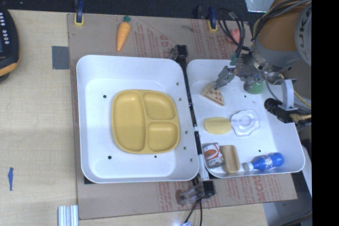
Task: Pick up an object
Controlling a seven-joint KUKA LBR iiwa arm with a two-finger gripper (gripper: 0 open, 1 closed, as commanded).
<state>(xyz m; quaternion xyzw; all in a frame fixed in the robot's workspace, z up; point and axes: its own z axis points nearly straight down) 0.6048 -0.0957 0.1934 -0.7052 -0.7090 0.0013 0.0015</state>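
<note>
- Camera view: we look down at a slant on a wooden worktop that bears two shallow white bins side by side.
- The left bin holds a yellow divided plate with three compartments, lying flat in its middle.
- The right bin carries the loose things: a triangular wedge like a slice of toast or pizza near its far left corner, a pale yellow oval just beside a clear plastic lid-like piece, and along the near edge a small red-and-white can, a tan block touching it, and a bottle with a blue label lying on its side.
- A green object sits at the far side of the right bin, partly hidden under the arm.
- A toy carrot lies on the worktop beyond the left bin.
- The grey arm with its orange band reaches in from the right, and the hand hangs over the far left part of the right bin, just above and to the right of the wedge.
- We cannot tell how far the hand is parted; nothing shows between its tips.
- We judge the step in hand to be the approach: the hand is lined up near the wedge, and no grasp is made yet.
- The next move, we think, calls for a short descent with the hand set astride the wedge, then a firm close before lifting; the wedge lies flat, so the tips may slip off it.
</note>
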